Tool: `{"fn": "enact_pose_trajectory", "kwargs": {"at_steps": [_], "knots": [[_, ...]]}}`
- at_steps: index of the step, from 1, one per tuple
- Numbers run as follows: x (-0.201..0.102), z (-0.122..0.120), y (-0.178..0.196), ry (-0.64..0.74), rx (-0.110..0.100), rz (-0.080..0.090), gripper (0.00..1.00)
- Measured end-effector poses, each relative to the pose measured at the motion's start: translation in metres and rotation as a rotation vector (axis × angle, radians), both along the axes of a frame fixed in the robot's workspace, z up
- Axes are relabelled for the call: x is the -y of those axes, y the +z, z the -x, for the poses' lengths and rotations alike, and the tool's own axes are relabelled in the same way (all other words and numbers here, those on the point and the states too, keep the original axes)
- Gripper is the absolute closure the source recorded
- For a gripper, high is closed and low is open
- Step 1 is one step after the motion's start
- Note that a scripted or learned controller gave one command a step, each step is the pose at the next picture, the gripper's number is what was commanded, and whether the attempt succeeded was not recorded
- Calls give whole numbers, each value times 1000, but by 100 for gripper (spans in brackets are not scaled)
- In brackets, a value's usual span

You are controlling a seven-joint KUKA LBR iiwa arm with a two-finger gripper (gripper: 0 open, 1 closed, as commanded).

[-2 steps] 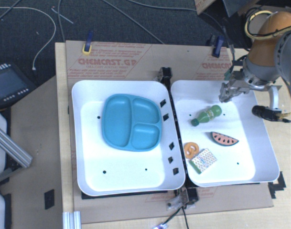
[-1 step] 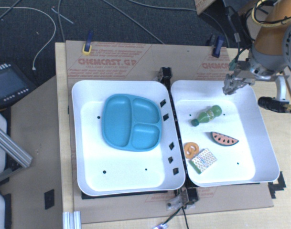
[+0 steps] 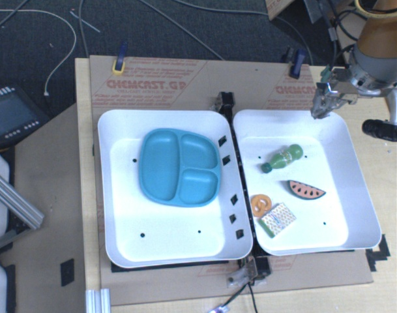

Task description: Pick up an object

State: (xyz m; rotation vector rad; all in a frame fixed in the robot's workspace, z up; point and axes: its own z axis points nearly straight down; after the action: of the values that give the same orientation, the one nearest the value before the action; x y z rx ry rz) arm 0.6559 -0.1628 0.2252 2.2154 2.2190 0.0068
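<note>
The gripper hangs over the far right corner of the right bin, nothing visibly between its jaws; whether they stand open or closed cannot be told. In that bin, a green bottle lies near the middle, a watermelon slice just nearer, and a pretzel and a checked packet sit side by side towards its near left corner. A blue divided plate rests in the left bin.
</note>
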Motion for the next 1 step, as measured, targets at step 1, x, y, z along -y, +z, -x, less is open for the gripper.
{"fn": "enact_pose_trajectory", "kwargs": {"at_steps": [1], "knots": [[-5,0,46,0,0,0,100]]}}
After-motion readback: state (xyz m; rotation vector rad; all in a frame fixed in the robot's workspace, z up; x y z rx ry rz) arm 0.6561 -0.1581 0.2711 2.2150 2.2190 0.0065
